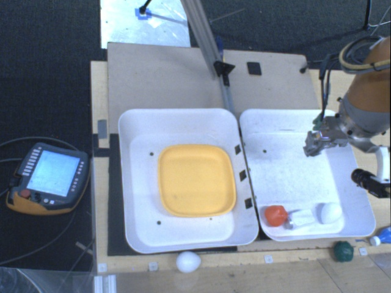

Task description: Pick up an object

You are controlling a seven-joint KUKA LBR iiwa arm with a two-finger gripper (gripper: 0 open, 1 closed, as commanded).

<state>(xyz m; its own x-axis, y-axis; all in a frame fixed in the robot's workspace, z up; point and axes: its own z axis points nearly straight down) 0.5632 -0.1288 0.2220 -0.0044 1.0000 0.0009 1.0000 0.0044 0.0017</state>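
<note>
Nothing has been picked up yet: the hand [316,142], its state impossible to tell, is poised above the right bin [287,176], with the orange ball [275,215] untouched near the front edge.

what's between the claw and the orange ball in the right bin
Bare white bin floor. In the camera view the claw hangs over the bin's upper right; the orange ball lies near the front edge.

Robot lab: teach pendant [46,177], bench bins [131,127].
</note>
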